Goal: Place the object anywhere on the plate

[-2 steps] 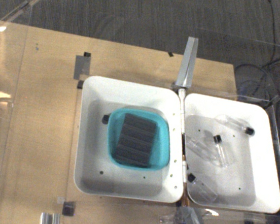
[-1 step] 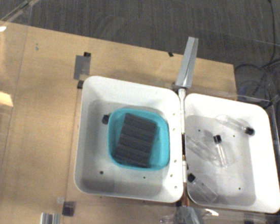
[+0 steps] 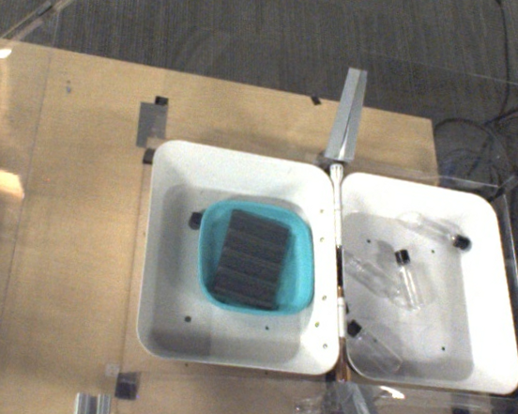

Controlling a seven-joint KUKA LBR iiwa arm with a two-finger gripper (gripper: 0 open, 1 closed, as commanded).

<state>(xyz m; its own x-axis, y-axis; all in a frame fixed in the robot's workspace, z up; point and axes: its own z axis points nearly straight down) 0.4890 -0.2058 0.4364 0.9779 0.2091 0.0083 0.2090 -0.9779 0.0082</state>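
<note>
Bench [image 3: 54,250]: pale wood, carrying two white bins edge to edge.
Left bin [image 3: 246,160]: holds the plate, sitting about centre of its floor, a shade toward the far wall.
Right bin [image 3: 503,309]: a scatter of clear tubes across its floor.
Plate [image 3: 300,275]: teal, squarish with rounded corners, lying flat.
Ribbed block [image 3: 252,259]: dark grey, flat on the plate and inside its rim, long side running from far edge to near edge. Looks like the task's object, and by this lie the placing reads as done.
Handling: probably light and a little yielding, maybe foam or rubber; ribs should give good bite. Best taken across the two long sides near the middle, from above.
Clear tubes [image 3: 410,283]: black-capped, likely slippery and prone to roll; one by the far right corner, others mid-floor.
</note>
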